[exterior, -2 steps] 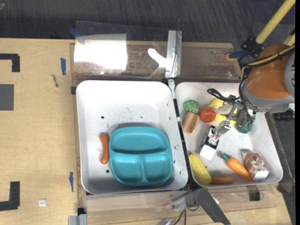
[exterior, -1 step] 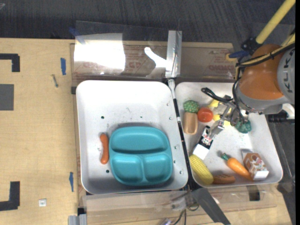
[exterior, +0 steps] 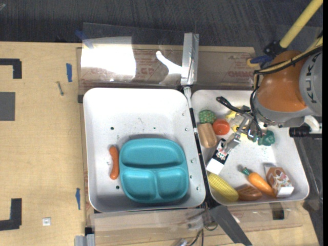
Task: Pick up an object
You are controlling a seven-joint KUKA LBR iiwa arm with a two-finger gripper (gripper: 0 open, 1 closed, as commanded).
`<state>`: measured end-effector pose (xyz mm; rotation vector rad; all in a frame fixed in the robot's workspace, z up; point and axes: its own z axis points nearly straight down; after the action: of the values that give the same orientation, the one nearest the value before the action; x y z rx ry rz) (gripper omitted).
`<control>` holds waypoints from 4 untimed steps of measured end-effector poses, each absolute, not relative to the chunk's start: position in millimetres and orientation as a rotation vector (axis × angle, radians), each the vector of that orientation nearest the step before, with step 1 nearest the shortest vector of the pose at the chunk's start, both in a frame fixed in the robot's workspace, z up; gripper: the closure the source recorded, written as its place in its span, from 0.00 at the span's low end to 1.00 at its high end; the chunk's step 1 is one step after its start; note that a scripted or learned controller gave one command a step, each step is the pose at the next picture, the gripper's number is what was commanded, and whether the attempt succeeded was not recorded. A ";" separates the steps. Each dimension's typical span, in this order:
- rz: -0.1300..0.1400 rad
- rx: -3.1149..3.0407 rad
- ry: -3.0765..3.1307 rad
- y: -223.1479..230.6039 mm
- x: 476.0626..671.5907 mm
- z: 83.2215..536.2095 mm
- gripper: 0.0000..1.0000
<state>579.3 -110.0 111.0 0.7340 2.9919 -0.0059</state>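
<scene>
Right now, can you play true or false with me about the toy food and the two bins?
1. The teal tray sits in the left bin. True.
2. An orange sausage lies left of the tray. True.
3. The corn is in the left bin. False: it lies in the right bin, near its front left corner.
4. The carrot is on the tray. False: it lies in the right bin, beside the small box.
5. The arm's tool is over the right bin. True.
6. The red tomato sits outside both bins. False: it is in the right bin, next to the green vegetable.
</scene>
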 end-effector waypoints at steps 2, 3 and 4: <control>-0.009 0.959 2.983 -104.7 624.5 88.3 0.00; -0.001 0.930 2.990 -134.8 642.9 87.5 0.00; -0.013 0.911 2.996 -107.3 629.3 88.7 0.00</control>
<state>629.3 -107.3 88.7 0.9112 2.9959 -0.0128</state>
